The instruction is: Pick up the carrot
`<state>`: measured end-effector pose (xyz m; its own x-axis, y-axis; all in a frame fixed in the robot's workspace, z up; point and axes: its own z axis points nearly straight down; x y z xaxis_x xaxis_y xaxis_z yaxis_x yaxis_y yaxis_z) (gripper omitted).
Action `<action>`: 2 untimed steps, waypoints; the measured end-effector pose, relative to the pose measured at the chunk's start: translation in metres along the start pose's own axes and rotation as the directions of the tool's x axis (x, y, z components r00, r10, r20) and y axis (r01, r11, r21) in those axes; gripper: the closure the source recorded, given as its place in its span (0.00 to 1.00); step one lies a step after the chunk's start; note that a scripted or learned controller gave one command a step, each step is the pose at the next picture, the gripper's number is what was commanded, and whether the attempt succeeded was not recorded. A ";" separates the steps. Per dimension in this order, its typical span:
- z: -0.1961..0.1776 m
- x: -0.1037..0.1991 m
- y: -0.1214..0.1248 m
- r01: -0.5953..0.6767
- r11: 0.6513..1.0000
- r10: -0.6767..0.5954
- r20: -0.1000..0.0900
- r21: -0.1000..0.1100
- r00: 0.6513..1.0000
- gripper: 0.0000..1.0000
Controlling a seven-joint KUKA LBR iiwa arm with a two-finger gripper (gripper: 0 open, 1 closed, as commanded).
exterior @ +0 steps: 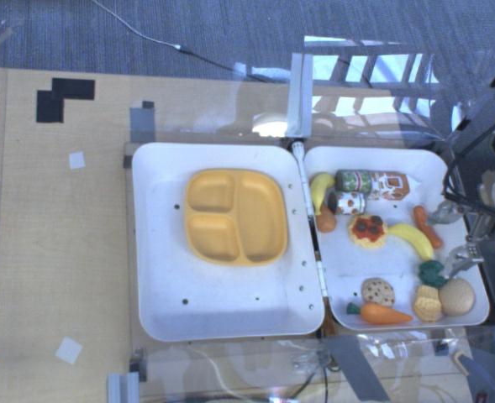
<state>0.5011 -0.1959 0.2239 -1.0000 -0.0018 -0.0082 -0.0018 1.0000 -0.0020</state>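
The carrot, orange with a green top pointing left, lies flat near the front edge of the right white bin. A cookie sits just behind it and a yellow corn piece lies to its right. My gripper hangs over the bin's right side, well to the right of and behind the carrot. It is open, with one silver finger near a red sausage and the other by a green vegetable. Nothing is between the fingers.
The right bin also holds two bananas, a lying can, a small jar, a pizza piece and a tan roll. A yellow divided plate sits in the left bin.
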 end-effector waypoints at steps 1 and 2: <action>0.026 0.012 -0.010 -0.382 0.924 0.382 -0.001 0.000 0.924 0.00; 0.096 0.014 -0.009 -0.576 0.817 0.576 -0.005 0.001 0.817 0.00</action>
<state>0.4882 -0.2050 0.1281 -0.8182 0.5749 -0.0032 0.5749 0.8182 0.0017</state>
